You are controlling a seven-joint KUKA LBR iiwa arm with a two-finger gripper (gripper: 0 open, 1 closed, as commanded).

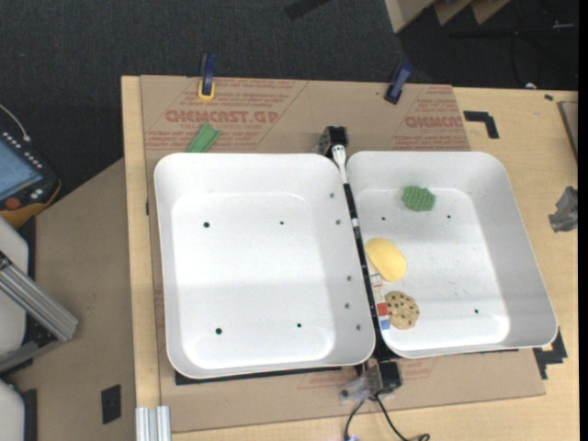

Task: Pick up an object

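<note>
1. Right bin [514,237]: holds all three candidate things, grouped toward its left wall, which adjoins the left bin [184,246].
2. Green piece [419,197]: lies toward the far side of the right bin, well apart from the other two.
3. Yellow oval [388,259]: lies close to the dividing wall, its long axis running roughly from far to near.
4. Spotted cookie-like disc [401,310]: just beside the yellow oval on its near side, next to a small red-and-blue scrap [382,313].
5. Arm part [564,209]: a grey piece at the right edge over the desk [276,99]; the things therefore lie to its left, the green piece probably nearest.
6. Hand: whether it is open, closed or gripping anything cannot be told.
</note>
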